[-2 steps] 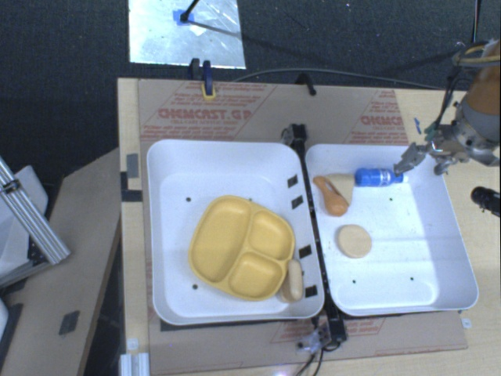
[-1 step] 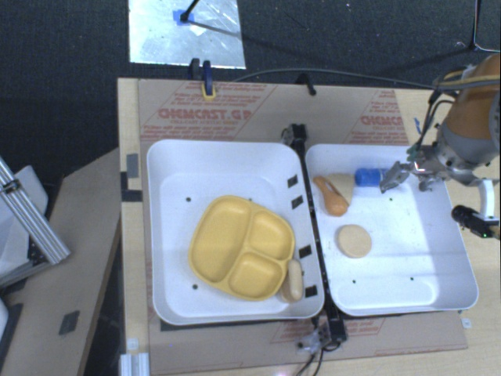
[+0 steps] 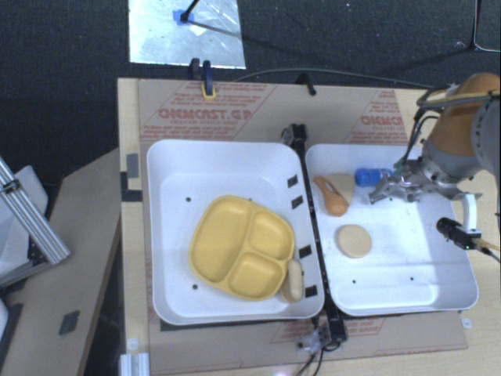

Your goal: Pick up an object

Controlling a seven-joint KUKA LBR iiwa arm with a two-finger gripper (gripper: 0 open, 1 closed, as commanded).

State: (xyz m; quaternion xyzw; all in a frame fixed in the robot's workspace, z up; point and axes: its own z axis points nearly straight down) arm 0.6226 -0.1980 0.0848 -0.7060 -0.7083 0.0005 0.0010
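Observation:
In the right bin (image 3: 454, 288) lie three things. A blue object (image 3: 366, 177) sits near the bin's far wall. An orange, carrot-like piece (image 3: 333, 196) lies toward the bin's left wall, and a round beige disc (image 3: 354, 240) rests near the middle. My gripper (image 3: 394, 193) hangs low over the far part of this bin, just right of the blue object and close beside it. Its fingers stand open with only the white floor between them. The grey arm with its orange band (image 3: 462, 124) reaches in from the right.
The left bin (image 3: 180, 171) holds a yellow compartment tray (image 3: 243, 247) with a beige bread-like piece (image 3: 293, 280) at its near right corner. A black divider (image 3: 309, 225) runs between the bins. A black fitting (image 3: 455, 233) juts over the right bin's right side.

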